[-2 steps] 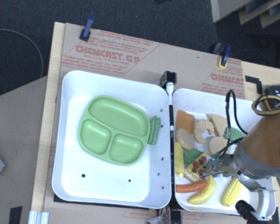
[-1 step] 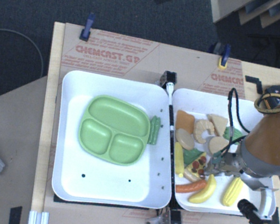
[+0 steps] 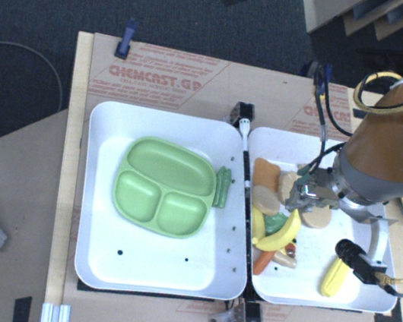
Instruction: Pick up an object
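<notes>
Reaching in from the right of the view, the grey arm with its orange band is seen over the right bin, one of two shallow white bins set side by side on the table. The hand is placed over the left half of that bin, above a cluster of toy foods; whether it is released, clenched or grasping anything cannot be told from this angle. The candidate objects are gathered along the bin's left wall: a brown piece at the top, a pale round piece just below it, a yellow banana with a green piece touching it, and an orange carrot lowest — all close together, some overlapping. A pale disc lies just beside the hand, to its lower right. A yellow corn cob lies apart from the cluster, near the bin's lower right corner. In the left bin a green divided plate with three compartments is shown, and a small green strip rests just beside its right edge. Plate and strip are both well apart from the hand.
</notes>
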Action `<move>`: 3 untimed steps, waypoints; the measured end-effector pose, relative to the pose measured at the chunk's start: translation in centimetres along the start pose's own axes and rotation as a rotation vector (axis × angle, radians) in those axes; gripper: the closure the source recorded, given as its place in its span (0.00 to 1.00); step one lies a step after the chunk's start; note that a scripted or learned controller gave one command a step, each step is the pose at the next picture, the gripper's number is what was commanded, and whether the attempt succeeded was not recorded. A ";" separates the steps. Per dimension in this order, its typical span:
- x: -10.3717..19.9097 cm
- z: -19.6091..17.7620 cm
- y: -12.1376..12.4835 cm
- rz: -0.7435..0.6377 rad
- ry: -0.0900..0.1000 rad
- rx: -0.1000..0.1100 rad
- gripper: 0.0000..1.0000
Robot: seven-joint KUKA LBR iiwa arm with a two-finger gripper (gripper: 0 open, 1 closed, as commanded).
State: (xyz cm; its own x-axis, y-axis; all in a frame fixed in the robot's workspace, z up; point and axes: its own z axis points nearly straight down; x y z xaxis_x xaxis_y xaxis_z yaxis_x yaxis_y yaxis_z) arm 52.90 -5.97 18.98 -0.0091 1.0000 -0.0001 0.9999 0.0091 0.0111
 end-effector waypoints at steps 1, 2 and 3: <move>8.9 0.5 -3.5 0.001 0.001 0.012 1.00; 10.3 -8.4 -4.7 0.005 0.002 0.002 1.00; 15.5 -3.0 -4.4 0.004 0.001 0.018 1.00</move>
State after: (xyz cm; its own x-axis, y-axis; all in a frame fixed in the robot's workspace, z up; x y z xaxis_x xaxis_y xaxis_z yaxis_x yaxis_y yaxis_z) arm 48.35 9.54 21.92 -0.0051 1.0000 0.0014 1.0000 0.0051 -0.0072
